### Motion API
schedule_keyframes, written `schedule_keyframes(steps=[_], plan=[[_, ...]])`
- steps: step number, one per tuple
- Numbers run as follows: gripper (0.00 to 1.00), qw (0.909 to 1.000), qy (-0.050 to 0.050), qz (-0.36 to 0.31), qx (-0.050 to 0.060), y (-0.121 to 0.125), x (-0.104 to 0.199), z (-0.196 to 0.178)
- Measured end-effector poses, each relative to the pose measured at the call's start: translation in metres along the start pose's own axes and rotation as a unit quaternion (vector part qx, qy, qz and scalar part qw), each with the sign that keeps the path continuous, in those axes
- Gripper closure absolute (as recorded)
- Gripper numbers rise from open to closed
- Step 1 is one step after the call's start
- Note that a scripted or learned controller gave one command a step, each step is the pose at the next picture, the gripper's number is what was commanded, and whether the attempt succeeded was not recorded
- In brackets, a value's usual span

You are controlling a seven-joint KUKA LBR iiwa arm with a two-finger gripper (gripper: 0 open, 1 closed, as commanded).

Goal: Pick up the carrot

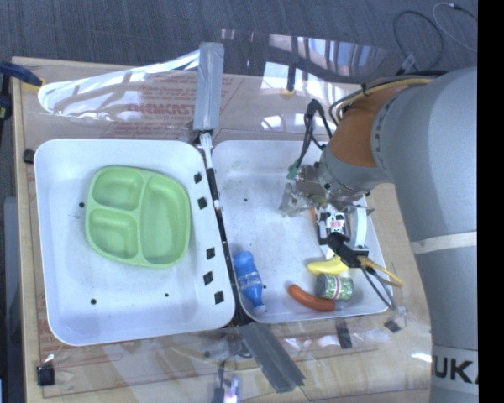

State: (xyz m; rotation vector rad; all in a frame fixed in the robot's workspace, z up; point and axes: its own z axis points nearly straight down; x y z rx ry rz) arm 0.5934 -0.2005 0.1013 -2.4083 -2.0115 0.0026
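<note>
While the smooth, tapered orange carrot lies nearside in the right white bin, the gripper (spread unclear) hangs farther back.

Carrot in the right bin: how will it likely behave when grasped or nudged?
The carrot looks smooth and rounded, so it may roll or slip if nudged. Its slim, even shape suggests it is stiff and light. It lies close beside the can, which could crowd a grasp.

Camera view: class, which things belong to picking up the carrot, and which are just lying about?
Belong to the job:
carrot, by the lower edge of the right bin
gripper, over that bin

Just lying about:
blue bottle
yellow banana
green can
green divided plate, in the left bin
</note>
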Motion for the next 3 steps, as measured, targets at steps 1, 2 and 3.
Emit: schedule_keyframes(steps=[1,2,3], plan=[[1.00,0.9998,0.000,-0.021,0.000,-0.062,-0.012,-0.029],[1.00,0.9987,0.000,-0.050,-0.001,-0.018,0.005,-0.041],[1.00,1.0000,-0.001,-0.001,-0.001,-0.028,0.021,-0.083]])
